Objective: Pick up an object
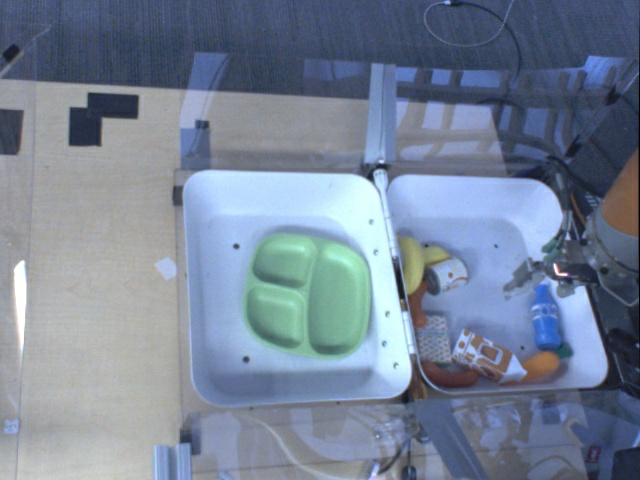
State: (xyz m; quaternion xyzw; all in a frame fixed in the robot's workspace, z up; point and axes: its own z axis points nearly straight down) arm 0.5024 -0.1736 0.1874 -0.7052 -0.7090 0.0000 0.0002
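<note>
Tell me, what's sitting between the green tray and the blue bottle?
In the camera view, a banana and a small can lie between the green tray and the blue bottle.

Two bins (290, 193) of smooth, matt white plastic on a bench (90, 268) of pale wood-like laminate. Divided tray (310, 293): green plastic with a soft sheen. Bottle (545, 318): glossy blue plastic. Carton (487, 356): printed paperboard. Floor (250, 13): rough grey-blue carpet.
</note>
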